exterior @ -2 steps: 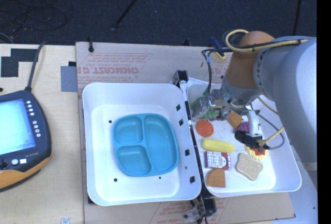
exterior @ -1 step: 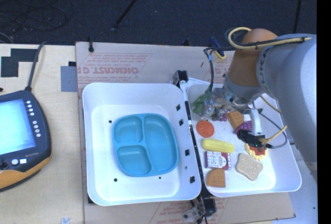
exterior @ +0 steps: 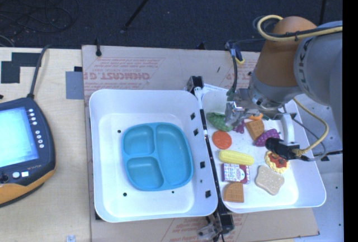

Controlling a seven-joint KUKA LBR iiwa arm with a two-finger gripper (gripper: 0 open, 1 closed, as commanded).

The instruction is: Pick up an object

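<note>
claw (exterior: pixel 235 114): low in the right bin (exterior: pixel 313 193), we cannot tell its state | target: green toy (exterior: pixel 217 121) just beside the claw, toward the blue tray (exterior: pixel 155 156) | handling: we judge it light, smooth, maybe slippery | grip: across its narrow middle

Light falls evenly and fairly brightly from above on the two white bins (exterior: pixel 100 123), whose plastic reads near white without blowing out; the blue divided tray (exterior: pixel 155 156) shows soft, diffuse sheen and no hard glare. The dark floor (exterior: pixel 140 0) at the top sits in deep shade, cables barely readable. The handheld screen (exterior: pixel 14 137) at left glows pale cyan and is washed out. Shadows under the arm (exterior: pixel 291 62) are faint and soft-edged. The whole picture is slightly soft and grainy, with small toys smeared at their edges.
</note>
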